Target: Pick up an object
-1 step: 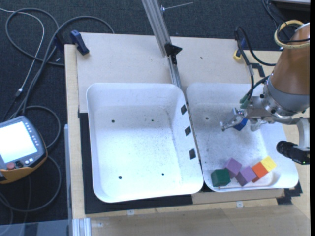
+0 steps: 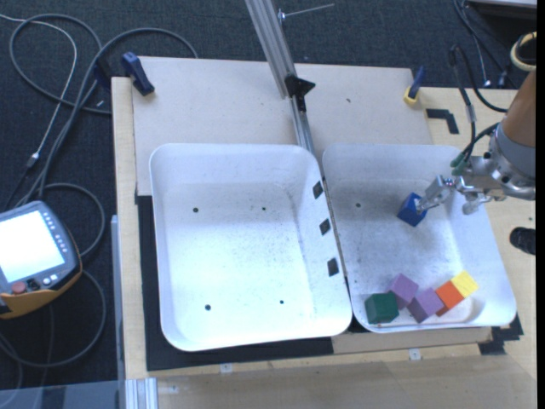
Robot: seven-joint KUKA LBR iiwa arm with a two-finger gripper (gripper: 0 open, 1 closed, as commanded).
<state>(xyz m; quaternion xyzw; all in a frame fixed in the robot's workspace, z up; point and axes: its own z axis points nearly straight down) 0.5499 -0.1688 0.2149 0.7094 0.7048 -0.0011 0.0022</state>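
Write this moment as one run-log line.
arm: over right bin | gripper: at blue block | grasp: unclear | other blocks: near front wall

Two bins sit side by side on the tabletop [image 2: 213, 92]. In the right bin [image 2: 375, 177], one block [image 2: 412, 210] lies mid-bin at the end effector [image 2: 434, 196]. Five blocks [image 2: 419, 296] cluster along its near edge. A pendant [image 2: 30, 258] lies left of the tabletop.

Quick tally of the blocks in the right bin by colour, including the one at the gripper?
Blue block, at the gripper: 1
Green block: 1
Purple blocks: 2
Orange block: 1
Yellow block: 1
Total: 6
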